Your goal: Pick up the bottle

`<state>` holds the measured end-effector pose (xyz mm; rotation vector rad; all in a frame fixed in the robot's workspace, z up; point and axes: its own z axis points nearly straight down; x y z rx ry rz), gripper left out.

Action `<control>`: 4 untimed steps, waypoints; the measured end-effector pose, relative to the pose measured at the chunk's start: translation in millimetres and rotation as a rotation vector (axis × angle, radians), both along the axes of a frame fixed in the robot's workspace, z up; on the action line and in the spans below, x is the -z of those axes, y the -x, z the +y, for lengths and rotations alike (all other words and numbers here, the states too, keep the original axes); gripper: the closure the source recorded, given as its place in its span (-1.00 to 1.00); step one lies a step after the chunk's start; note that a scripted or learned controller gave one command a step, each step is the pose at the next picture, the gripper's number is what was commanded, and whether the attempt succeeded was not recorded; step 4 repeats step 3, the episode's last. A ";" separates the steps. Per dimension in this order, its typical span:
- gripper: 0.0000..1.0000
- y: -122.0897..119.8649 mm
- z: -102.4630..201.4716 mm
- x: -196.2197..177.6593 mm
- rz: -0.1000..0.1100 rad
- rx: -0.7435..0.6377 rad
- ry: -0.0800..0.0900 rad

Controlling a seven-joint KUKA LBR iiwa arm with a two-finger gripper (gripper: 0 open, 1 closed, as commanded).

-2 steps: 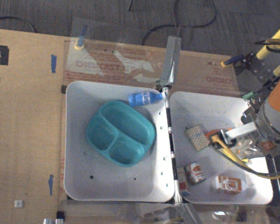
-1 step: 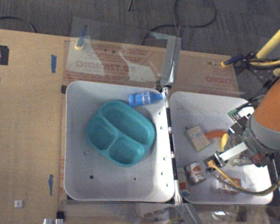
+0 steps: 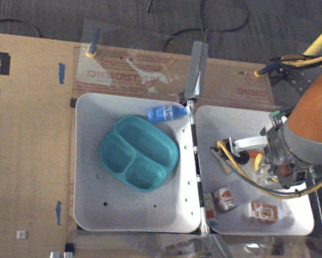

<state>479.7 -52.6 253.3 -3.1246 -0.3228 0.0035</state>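
A small clear bottle (image 3: pixel 166 113) with a blue label lies on its side at the far edge of the left bin (image 3: pixel 87 192), close to the divider between the bins. My gripper (image 3: pixel 271 169) hangs low over the right bin (image 3: pixel 218 122), well to the right of the bottle and apart from it. The wrist and yellow cable cover much of it from above. Nothing is visibly held.
A teal divided tray (image 3: pixel 139 153) fills the middle of the left bin, just in front of the bottle. In the right bin lie a small red and white can (image 3: pixel 225 199), a pale carton (image 3: pixel 263 212) and a small orange thing (image 3: pixel 258 161) beside the gripper.
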 end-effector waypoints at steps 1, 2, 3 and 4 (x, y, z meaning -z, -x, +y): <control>1.00 1.1 -11.6 35.6 0.003 -0.173 -0.003; 1.00 0.9 -12.1 26.4 0.005 -0.171 -0.003; 1.00 -15.2 -30.5 47.0 0.002 -0.391 -0.003; 1.00 -15.2 -30.5 47.0 0.002 -0.391 -0.003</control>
